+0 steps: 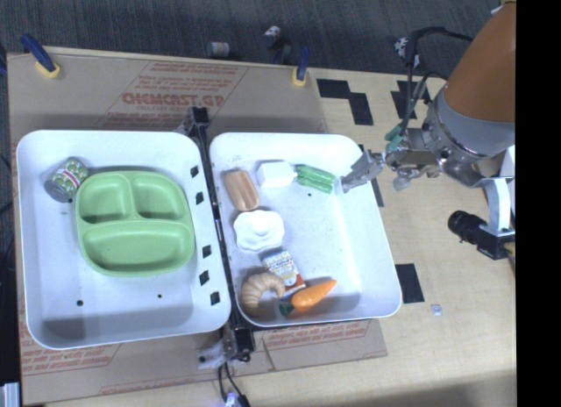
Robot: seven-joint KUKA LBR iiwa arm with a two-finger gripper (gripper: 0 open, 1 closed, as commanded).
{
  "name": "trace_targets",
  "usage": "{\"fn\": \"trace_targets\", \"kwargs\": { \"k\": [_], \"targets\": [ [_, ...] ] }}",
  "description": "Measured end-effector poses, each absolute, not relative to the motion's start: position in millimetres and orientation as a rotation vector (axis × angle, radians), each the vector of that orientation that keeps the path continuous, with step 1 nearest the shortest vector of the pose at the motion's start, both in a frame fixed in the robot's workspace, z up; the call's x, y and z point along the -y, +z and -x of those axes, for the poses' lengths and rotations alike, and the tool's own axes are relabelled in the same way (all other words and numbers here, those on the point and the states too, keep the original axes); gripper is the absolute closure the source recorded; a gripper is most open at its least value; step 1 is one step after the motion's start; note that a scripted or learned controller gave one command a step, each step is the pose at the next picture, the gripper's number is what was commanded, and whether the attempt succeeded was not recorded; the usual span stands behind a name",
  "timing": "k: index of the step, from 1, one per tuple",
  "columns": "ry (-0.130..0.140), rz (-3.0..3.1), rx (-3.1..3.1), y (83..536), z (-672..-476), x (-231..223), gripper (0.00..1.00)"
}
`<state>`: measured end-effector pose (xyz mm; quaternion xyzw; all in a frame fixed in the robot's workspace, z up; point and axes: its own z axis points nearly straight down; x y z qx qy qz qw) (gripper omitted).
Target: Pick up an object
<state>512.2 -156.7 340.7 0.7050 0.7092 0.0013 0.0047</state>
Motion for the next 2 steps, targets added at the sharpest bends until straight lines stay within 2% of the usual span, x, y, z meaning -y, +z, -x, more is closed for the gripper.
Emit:
{"fn": "trace_targets", "kwargs": {
  "k": [1, 2],
  "targets": [
    [-0.003, -2.218, -2.229, 198, -514.9, 176, 0.0],
    [0.001, -2.215, -2.228, 254, -477.1, 130, 0.0]
  ]
}}
